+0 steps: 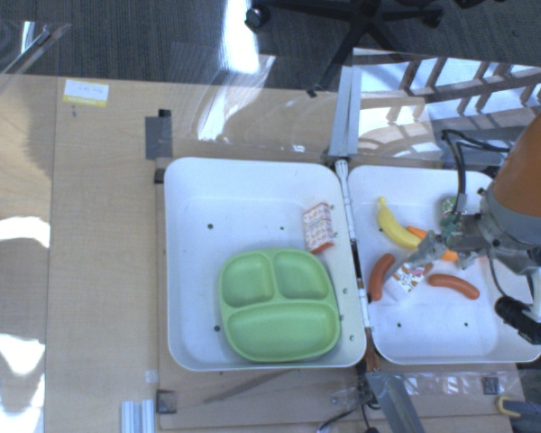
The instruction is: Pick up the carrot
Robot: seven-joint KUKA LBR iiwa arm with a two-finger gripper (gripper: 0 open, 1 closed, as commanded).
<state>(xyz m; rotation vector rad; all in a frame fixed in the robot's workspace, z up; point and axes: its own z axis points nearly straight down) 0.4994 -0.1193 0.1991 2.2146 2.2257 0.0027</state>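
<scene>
The carrot (418,234) is a small orange piece lying in the right bin (433,345), just right of a yellow banana (394,226). My gripper (444,256) hangs directly over it and covers its middle, so orange shows on either side of the gripper. The fingers (422,260) look spread, open, low over the bin floor around the carrot's right end. I cannot tell whether they touch it. The carrot rests on the bin floor.
The right bin also holds two red sausages (379,278) (453,285) and a small white packet (406,280) close to the gripper. In the left bin (189,242) sit a green divided plate (279,305) and a snack packet (318,226).
</scene>
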